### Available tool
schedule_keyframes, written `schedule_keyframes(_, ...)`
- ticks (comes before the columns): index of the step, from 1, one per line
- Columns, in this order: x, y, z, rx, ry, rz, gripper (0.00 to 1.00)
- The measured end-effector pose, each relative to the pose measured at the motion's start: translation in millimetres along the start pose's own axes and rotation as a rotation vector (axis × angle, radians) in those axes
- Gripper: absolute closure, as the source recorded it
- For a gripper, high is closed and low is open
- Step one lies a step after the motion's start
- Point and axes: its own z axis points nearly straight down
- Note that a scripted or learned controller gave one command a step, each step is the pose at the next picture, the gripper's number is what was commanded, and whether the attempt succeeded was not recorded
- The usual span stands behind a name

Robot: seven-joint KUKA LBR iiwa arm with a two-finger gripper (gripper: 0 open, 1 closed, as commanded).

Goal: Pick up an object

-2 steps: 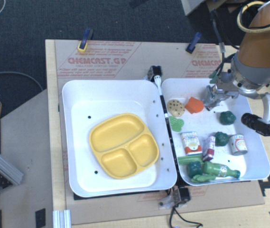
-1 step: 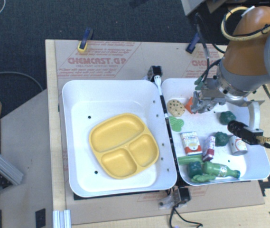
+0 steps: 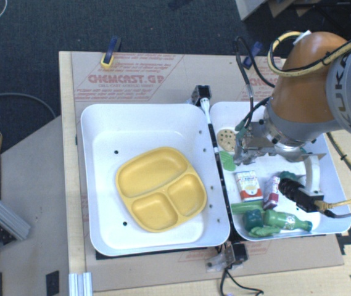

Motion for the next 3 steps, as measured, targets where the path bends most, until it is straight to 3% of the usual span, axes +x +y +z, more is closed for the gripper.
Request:
schedule_keyframes(1, 32, -22, 4, 0.000, -0.001, 0.001, 1.00)
schedule_keyframes(2, 37, -15, 14, -0.001, -0.002, 0.003, 1.00)
schedule_keyframes(3, 41, -24, 0, -0.007, -0.002, 0.002, 1.00)
